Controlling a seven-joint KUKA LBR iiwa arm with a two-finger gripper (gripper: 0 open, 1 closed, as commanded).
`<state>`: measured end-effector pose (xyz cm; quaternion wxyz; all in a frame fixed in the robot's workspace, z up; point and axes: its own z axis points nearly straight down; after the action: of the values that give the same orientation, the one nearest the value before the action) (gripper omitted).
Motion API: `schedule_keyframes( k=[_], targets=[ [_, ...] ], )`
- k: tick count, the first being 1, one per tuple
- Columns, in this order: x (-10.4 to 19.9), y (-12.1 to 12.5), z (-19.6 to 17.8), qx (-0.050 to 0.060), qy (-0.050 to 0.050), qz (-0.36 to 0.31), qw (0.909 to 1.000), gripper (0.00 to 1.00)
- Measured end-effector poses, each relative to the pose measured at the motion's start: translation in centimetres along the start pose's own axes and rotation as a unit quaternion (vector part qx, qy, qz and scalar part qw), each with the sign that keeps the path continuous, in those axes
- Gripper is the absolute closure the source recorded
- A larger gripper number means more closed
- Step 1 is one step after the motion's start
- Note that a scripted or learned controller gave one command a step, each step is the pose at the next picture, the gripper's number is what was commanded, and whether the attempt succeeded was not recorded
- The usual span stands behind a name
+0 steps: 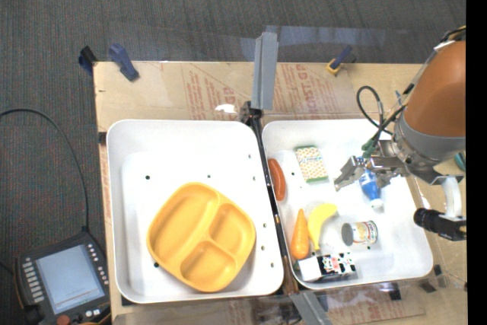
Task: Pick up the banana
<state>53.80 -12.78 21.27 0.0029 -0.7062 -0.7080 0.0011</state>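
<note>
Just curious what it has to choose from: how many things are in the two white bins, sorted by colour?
Yellow: 2, the banana and the divided plate
Orange or red: 2, carrot, sausage
Mixed colours: 4, packet, can, carton, blue bottle
Total: 8

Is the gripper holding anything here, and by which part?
Nothing is held. The gripper hangs open above the right bin; the banana lies apart, untouched.

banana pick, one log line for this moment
gripper above right bin, not on banana | banana lying beside carrot | not picked
</note>
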Motion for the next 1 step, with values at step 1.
schedule_keyframes(
  k=[1],
  targets=[
    [0.72,-0.66,12.66,-0.001,0.000,-0.089,0.9960,0.00]
  ],
)
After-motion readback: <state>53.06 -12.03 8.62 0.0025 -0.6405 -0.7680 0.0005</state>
